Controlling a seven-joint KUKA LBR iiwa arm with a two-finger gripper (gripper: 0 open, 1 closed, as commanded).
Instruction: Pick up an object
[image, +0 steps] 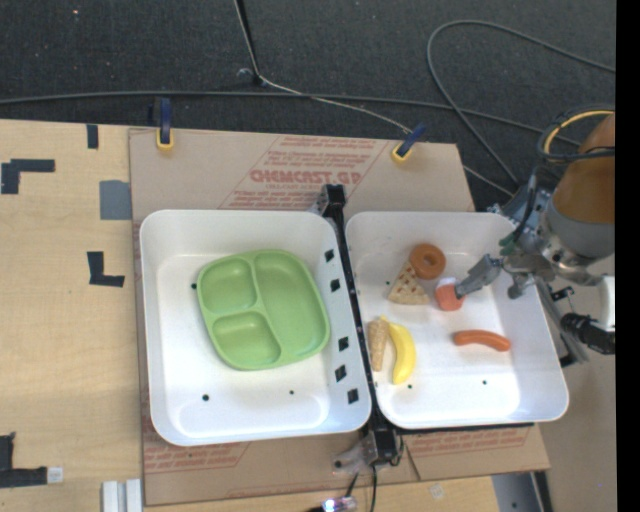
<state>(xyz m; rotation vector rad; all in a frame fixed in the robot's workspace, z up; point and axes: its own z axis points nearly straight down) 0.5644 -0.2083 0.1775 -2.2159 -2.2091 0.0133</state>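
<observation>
We lose most of the arm (585, 200) past the right edge of the view; the orange band is cut off there. The gripper (470, 285) reaches over the right bin (520, 400), and its fingers are too small and dark for us to tell how they stand. Its tip meets a small red object (449, 298), partly covered, so we cannot name it. The bench (60, 350) runs out past the left and bottom edges.
</observation>
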